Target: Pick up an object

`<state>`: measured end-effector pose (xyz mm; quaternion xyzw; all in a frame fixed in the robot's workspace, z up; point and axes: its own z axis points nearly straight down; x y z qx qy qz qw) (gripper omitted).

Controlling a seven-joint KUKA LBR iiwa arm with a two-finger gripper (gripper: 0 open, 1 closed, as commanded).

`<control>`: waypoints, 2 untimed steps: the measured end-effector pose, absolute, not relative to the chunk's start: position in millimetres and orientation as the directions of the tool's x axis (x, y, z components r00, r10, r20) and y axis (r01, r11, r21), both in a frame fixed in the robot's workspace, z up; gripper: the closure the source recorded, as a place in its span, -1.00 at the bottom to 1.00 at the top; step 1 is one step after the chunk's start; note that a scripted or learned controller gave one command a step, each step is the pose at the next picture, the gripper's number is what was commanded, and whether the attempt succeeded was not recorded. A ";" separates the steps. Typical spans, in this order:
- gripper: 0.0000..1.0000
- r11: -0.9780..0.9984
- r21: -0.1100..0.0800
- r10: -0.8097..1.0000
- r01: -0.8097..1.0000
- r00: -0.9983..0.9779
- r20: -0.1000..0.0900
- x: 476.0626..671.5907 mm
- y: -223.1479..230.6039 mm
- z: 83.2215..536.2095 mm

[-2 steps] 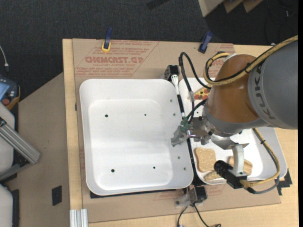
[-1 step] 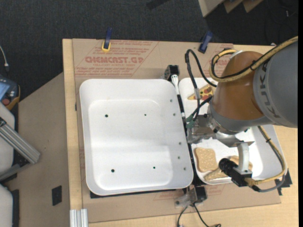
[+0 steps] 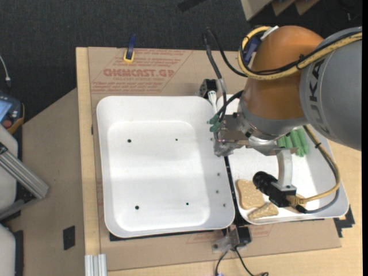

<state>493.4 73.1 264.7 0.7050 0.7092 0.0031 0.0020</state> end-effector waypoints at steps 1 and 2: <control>1.00 0.007 0.011 1.000 1.000 -0.007 0.002 551.3 130.2 325.0; 1.00 0.005 -0.011 1.000 1.000 -0.005 -0.001 538.8 180.4 225.8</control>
